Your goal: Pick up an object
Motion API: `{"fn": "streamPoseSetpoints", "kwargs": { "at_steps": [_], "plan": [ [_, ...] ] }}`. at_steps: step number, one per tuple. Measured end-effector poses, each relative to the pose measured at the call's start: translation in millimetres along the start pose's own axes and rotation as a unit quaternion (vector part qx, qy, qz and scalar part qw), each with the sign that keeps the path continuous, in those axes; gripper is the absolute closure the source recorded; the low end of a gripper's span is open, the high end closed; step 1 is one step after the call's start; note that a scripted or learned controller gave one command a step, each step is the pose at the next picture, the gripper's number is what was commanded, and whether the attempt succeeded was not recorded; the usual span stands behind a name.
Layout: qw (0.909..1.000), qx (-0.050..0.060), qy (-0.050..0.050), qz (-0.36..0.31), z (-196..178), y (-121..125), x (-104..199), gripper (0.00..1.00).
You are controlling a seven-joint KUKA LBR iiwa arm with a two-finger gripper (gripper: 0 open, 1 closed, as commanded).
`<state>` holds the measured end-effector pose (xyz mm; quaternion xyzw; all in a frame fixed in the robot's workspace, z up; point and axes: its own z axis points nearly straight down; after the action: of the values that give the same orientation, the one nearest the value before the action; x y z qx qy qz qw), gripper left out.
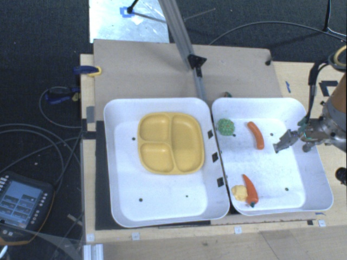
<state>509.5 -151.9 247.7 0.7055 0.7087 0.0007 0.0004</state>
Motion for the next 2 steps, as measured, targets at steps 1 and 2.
{"fn": "streamPoseSetpoints", "kwargs": {
  "at_steps": [1, 2],
  "plan": [
    [1.0000, 0.000, 0.000, 0.001, -0.1, 0.2, 0.1, 0.00],
    [1.0000, 0.003, 0.000, 0.002, 60.3, -0.7, 7.0, 0.00]
  ]
}}
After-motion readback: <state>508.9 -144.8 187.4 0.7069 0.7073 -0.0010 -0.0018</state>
